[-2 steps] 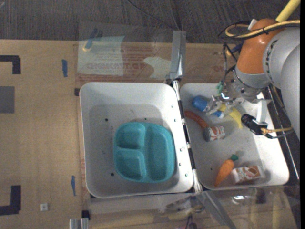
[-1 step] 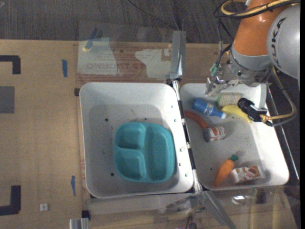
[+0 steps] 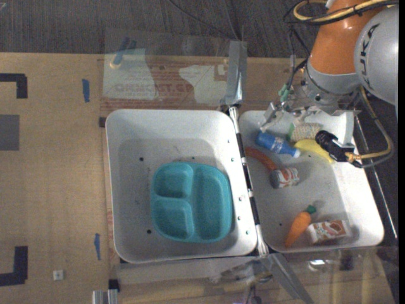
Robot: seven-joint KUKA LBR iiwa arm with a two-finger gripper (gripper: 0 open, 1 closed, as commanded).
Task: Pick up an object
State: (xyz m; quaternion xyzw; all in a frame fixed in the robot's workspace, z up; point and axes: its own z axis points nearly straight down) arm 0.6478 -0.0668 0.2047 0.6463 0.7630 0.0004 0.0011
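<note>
Gripper state unclear | bins: 2 | tray: 1 | carrot: 1 | can: 1

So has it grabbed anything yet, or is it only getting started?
Nothing looks picked up yet. The carrot, small carton, can, blue bottle and banana all lie in the right bin. The gripper sits low at that bin's far edge, near the blue bottle, with nothing visible between its fingers. The whole grasp and lift remain. The teal tray rests in the left bin.
</note>
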